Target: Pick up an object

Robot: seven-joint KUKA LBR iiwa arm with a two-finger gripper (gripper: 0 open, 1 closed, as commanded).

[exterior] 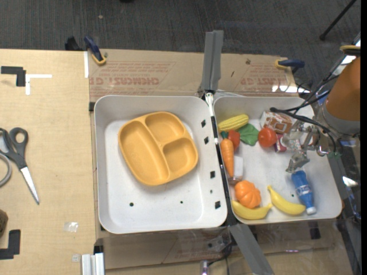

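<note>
Gripper hangs over the right bin, just above the blue bottle (fingers' spread: can't tell, nothing visibly between them). Nearby: tomato, corn, carrot, pumpkin, two bananas. Left bin holds a yellow divided plate.

even, bright overhead light, no hard glare. soft short shadows under the yellow tray and along the white bin walls. centre of frame sharp; arm at right edge slightly blurred. dark floor along top dim.
</note>
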